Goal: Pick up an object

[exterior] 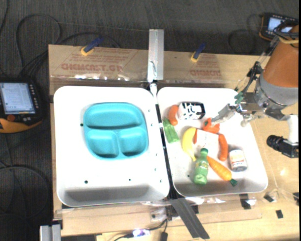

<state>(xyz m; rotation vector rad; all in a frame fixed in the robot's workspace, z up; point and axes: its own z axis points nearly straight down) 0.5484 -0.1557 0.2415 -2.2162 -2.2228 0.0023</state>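
Gripper point(226, 113) hangs over right bin point(256, 182), beside orange toys point(212, 126); jaw opening cannot be read, nothing seen held. Banana point(189, 140), green bottle point(201, 167), carrot point(219, 168) crowd together (some touching). Risk: fingers glance off neighbour, come up bare.

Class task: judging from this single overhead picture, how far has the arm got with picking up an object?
Done: the gripper is over the right bin. In hand: nothing visibly between its fingers. Left: the banana, carrot, green bottle and the rest lie in the bin; the grasp and lift remain.
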